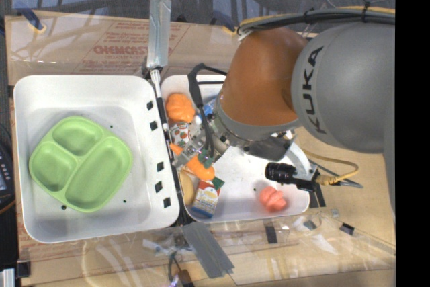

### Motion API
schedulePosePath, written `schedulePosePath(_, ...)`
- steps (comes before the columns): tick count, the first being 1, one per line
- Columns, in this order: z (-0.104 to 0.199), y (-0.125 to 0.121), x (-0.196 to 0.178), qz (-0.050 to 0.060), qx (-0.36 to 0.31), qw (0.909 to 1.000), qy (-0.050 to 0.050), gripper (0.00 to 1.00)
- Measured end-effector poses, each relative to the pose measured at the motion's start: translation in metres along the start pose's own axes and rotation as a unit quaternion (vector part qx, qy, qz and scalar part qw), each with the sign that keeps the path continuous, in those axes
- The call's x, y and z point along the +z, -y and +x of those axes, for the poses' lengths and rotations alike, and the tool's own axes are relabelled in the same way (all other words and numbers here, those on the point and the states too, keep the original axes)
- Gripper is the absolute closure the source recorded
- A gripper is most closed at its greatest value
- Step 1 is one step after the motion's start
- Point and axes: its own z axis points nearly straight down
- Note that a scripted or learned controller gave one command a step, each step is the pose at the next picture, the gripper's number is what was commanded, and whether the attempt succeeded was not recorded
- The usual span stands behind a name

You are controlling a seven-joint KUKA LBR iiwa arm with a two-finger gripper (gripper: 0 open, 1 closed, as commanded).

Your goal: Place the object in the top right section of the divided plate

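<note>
The green divided plate (pixel 79 163) lies in the left bin (pixel 40 94) with three sections, all bare. My gripper (pixel 199 152) is low over the left part of the right bin (pixel 235 208), largely hidden under the orange wrist band. It sits among a small orange carrot-like piece (pixel 201 169), a red and white can (pixel 179 134) and a round orange fruit (pixel 179 107). Whether it touches any of them cannot be made out.
A small juice carton (pixel 207 199) lies at the right bin's front left, with a pink toy (pixel 273 199) at the front right. The arm's bulk (pixel 322 91) covers the bin's back and right. A black divider wall (pixel 161 144) separates the bins.
</note>
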Motion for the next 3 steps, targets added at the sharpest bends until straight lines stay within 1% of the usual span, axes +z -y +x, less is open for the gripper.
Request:
schedulePosePath(1,0.054,-0.053,0.063,0.002,-0.134,0.9909,-0.002,1.0)
schedulePosePath(2,0.12,-0.107,0.097,0.003,-0.178,0.984,-0.003,1.0)
schedulePosePath(3,0.14,-0.144,0.08,0.001,-0.297,0.9548,-0.001,1.0)
